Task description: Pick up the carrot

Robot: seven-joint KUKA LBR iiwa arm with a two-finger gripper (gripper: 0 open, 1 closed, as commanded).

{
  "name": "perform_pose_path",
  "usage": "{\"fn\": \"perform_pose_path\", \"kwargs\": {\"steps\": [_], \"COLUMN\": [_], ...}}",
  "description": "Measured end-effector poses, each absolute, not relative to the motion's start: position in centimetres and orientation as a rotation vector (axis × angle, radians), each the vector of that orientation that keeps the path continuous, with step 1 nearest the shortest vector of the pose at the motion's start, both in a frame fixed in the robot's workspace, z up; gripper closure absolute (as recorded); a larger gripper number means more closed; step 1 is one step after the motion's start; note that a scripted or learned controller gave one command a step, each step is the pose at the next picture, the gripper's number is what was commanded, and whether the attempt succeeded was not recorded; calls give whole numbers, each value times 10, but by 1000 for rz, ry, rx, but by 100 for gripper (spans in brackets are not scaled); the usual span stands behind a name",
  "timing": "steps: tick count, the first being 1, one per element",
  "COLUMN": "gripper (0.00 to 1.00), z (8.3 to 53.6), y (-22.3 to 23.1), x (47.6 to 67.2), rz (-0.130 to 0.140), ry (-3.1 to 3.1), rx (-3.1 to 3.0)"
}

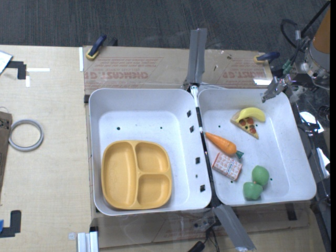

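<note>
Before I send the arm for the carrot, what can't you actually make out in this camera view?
- Gripper: small and dark by the right bin's far corner; finger state unreadable.
- Arm: cut off by the right edge.
- Carton beside the carrot: print too small to read; whether they touch is unclear.

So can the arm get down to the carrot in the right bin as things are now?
Probably yes. The carrot lies flat near the right bin's left wall with nothing on top of it. The small red-and-white box sits very close beside its green end, so the tool, at the bin's far right corner, has little room there.
</note>
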State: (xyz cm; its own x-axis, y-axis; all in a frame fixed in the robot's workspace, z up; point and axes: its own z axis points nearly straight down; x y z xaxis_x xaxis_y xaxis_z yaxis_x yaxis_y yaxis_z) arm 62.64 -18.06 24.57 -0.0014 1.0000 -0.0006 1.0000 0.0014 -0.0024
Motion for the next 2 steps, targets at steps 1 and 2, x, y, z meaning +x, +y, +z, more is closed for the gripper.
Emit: {"fn": "perform_pose_path", "kwargs": {"steps": [1,2], "gripper": [0,0], "z": [265,206], "y": [-126,-120], "x": [528,545], "rz": [7,8], "ry": [-1704,-1446], "rx": [-2636,-2785]}}
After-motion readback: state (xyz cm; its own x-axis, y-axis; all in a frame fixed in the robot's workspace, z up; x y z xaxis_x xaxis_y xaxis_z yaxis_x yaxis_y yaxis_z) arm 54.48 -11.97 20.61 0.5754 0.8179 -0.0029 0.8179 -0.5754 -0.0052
